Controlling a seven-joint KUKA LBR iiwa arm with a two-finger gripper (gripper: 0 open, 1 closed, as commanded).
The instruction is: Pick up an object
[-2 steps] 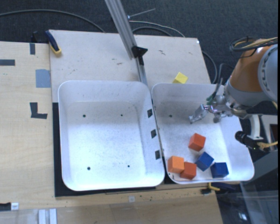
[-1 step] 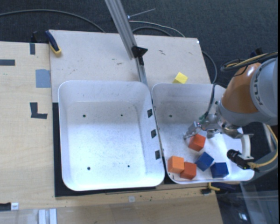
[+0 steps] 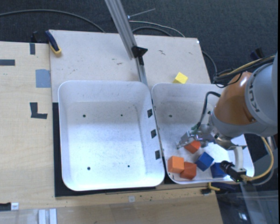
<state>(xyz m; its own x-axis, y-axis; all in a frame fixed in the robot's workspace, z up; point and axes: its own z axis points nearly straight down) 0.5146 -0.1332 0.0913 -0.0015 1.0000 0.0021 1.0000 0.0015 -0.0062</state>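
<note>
The gripper (image 3: 190,140) sits low in the right bin (image 3: 177,101), directly over a red block (image 3: 192,147); whether it is spread or closed cannot be told. Orange block (image 3: 176,163), second red block (image 3: 189,171) and two blue blocks (image 3: 205,161) cluster at its 6 o'clock.

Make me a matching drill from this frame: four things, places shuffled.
Things:
1. yellow block
2. gripper
3. left bin
4. clamp

Places:
A. over the right bin, just above a red-orange block
B. on the bench outside both bins, past the right bin's far rim
C. at the board's far left corner
D. beside the right bin, on its left in the view

Pairs: 1-B, 2-A, 3-D, 4-C
</note>
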